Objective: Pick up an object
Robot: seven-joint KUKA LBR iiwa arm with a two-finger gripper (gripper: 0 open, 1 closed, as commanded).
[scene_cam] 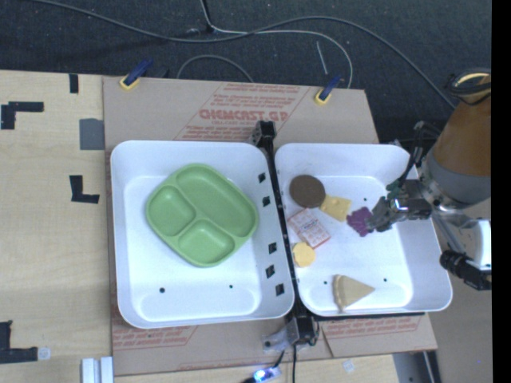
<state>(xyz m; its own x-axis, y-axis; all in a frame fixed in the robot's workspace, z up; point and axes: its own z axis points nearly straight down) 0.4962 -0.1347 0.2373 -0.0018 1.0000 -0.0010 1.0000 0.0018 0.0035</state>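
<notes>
Over the right bin [415,294] the gripper [382,216] pinches a small purple object [360,221] between its fingers — just right of a yellow piece [335,207] and a brown disc [306,190]. Leftward, a green divided plate [201,213] lies in the other bin [128,238].

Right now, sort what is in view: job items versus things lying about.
Job: gripper, purple object at its tip, brown disc, yellow pieces, pink packet, tan wedge.
Lying about: green divided plate, clamps, cables.
</notes>
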